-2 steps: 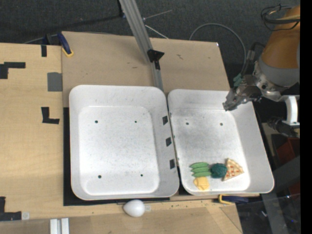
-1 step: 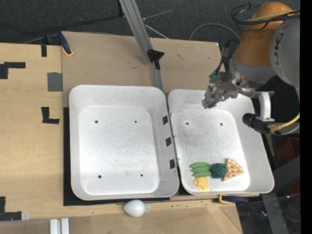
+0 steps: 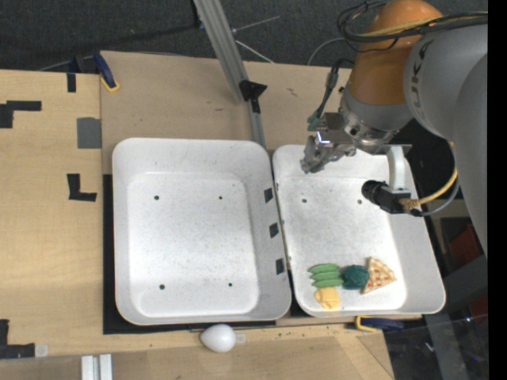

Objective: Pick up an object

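Note:
In the right bin (image 3: 348, 212), near its front edge, lie a green pea pod (image 3: 323, 273), a dark green broccoli piece (image 3: 354, 275), a yellow toy (image 3: 327, 297) and a pizza slice (image 3: 380, 275), all close together. My gripper (image 3: 313, 161) hangs over the bin's far left corner, well away from that cluster. Nothing shows between its fingers.
The left bin (image 3: 190, 228) sits beside the right one. A white egg-shaped object (image 3: 218, 338) lies on the bench in front of the left bin. A grey metal rail (image 3: 226, 46) slants down toward the bins from the back. Black tape marks sit on the bench at left.

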`<state>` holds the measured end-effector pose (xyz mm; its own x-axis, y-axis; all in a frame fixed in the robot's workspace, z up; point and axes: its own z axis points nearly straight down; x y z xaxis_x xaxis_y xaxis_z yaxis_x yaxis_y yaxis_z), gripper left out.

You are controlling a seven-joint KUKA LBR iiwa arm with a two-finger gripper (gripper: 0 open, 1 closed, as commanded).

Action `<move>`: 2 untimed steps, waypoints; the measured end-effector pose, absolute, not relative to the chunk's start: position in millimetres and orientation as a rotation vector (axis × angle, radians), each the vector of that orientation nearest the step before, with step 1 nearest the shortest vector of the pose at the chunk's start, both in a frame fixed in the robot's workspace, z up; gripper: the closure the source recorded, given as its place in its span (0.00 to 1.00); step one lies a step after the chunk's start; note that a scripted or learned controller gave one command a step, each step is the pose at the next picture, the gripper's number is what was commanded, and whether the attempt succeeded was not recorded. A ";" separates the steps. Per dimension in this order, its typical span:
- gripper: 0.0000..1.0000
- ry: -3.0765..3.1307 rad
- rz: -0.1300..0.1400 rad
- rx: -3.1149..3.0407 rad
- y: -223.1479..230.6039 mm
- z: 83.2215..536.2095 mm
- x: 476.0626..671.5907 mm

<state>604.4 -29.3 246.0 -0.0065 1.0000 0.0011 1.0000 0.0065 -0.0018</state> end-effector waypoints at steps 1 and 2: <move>1.00 -2.227 0.002 -2.213 18.6 233.1 616.7; 1.00 -2.228 -0.001 -2.213 70.9 233.2 632.2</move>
